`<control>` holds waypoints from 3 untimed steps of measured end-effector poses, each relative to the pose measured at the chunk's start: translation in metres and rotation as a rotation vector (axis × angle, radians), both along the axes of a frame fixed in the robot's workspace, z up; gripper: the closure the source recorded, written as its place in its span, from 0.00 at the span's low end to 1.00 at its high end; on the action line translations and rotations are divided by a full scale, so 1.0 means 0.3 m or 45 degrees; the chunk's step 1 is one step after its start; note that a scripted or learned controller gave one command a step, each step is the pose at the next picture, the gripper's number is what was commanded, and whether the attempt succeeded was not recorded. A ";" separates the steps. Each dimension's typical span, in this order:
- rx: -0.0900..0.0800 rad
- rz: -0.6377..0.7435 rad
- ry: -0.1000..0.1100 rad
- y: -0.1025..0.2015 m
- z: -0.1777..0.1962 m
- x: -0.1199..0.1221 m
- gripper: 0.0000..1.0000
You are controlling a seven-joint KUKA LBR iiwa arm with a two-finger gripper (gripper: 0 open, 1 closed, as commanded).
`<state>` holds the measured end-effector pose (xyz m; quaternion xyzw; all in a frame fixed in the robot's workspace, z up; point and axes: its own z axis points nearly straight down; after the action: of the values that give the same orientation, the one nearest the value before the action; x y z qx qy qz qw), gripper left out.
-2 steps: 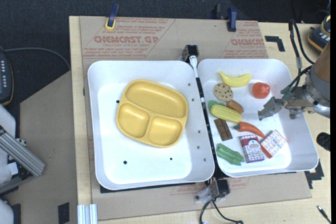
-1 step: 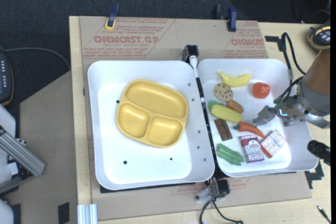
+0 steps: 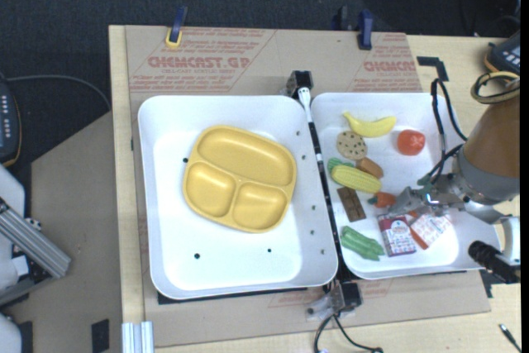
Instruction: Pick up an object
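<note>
**Pincer low over the right bin, nothing lifted yet**

The pincer [image 3: 420,201] hangs low in the right bin [image 3: 430,105], among the toy food, and we cannot tell how far it is open or whether it touches anything. We judge the pick not yet done: a red packet [image 3: 397,235] lies just beside it, a tomato [image 3: 411,142] farther off. The yellow tray [image 3: 239,178] sits in the left bin [image 3: 157,178].

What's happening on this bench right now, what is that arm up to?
The robot arm's gripper is down in the right bin, low among toy foods: a banana, cookie, tomato, corn and small packets. I can't tell whether it has grasped anything. The left bin holds a yellow divided plate, untouched.
</note>
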<state>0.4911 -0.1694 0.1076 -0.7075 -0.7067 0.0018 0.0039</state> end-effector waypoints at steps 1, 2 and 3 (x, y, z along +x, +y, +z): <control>-0.001 0.002 -0.016 -0.001 -0.058 0.010 0.00; -0.010 0.001 -0.037 -0.005 -0.013 0.024 1.00; -0.007 0.002 -0.017 -0.012 0.135 0.009 1.00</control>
<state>0.4939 -0.1729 0.1482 -0.7071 -0.7071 -0.0008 -0.0027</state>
